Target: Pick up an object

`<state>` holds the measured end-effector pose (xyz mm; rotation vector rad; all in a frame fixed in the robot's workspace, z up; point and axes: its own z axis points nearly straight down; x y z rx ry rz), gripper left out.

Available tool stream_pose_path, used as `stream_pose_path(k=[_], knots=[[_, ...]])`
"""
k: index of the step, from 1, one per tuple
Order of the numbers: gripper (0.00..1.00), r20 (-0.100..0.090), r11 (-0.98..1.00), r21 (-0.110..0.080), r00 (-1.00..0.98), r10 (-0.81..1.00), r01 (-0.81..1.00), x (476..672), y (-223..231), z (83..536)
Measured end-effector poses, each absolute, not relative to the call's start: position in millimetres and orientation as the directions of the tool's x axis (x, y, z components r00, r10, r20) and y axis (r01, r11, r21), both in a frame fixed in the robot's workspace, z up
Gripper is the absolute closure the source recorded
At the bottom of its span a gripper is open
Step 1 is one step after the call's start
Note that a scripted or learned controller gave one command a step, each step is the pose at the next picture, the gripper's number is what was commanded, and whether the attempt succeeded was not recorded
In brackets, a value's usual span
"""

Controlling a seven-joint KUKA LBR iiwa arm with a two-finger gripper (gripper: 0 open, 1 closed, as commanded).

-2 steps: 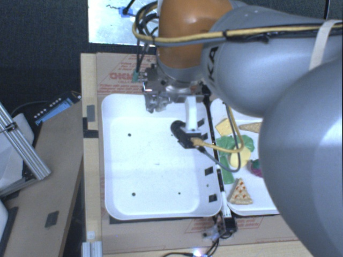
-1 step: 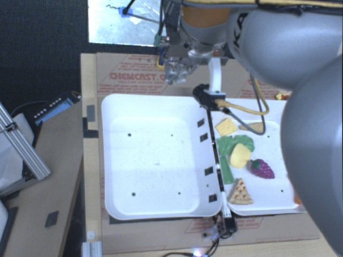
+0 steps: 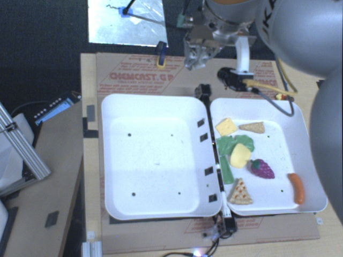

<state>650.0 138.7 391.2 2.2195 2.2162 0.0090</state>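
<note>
White moulded plastic forms both shallow bins; the right bin [image 3: 308, 143] holds all the toy food, and the left bin [image 3: 155, 103] adjoins it along a row of black clips.

Contents of the right bin:
- Yellow cheese wedge [image 3: 226, 126], flat and smooth, near the bin's upper left corner.
- Tan cracker [image 3: 252, 127], triangular, just right of the cheese, long axis running left to right.
- Green leafy piece [image 3: 231, 150], soft and irregular, long axis running top to bottom beside the bin divider.
- Pale yellow rounded piece [image 3: 240, 156], glossy, resting on the green piece.
- Purple grape cluster [image 3: 262, 168], bumpy surface, long axis on a diagonal, narrow end toward lower right.
- Pizza slice [image 3: 240, 192], triangular, tip pointing up, crust toward the bin's lower edge.
- Orange sausage [image 3: 297, 188], smooth cylinder, long axis roughly top to bottom, near the right wall.

Gripper [image 3: 196, 57] position: above the cardboard bench surface, beyond the far edge of the bins, well apart from every item. Finger spacing cannot be determined at this angle; nothing is visible between them.
</note>
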Motion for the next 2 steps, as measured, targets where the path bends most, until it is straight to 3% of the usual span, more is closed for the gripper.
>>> stream_pose_path(k=[1,2], knots=[[1.00,-0.001,-0.003,0.006,0.003,1.000,1.000,669.6,87.9,416.9],[1.00,0.001,0.009,-0.007,-0.009,1.000,1.000,667.0,154.6,312.9]])
